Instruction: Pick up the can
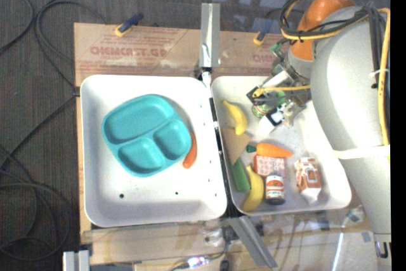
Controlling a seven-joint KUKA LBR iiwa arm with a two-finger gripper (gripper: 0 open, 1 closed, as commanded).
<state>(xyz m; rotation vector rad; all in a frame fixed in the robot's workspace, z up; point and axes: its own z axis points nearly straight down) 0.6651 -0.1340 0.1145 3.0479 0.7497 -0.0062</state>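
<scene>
Bench: brown cardboard-covered bench top (143, 54) with faded red lettering; dark carpet around it
Left: shallow white plastic bin (95, 200) resting on the bench
Right: second shallow white bin (336, 197), just beside the first
Rear edge: two yellow-handled clamps (129, 23)

Even, bright overhead light, soft shadows inside the white bins (89, 200), slightly soft focus throughout, mild glare on the arm (355, 85).

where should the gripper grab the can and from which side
Probably across the round sides of the can, coming straight down. It looks to lie on its side, wedged between a banana and a carton, so sideways entry is blocked.
</scene>
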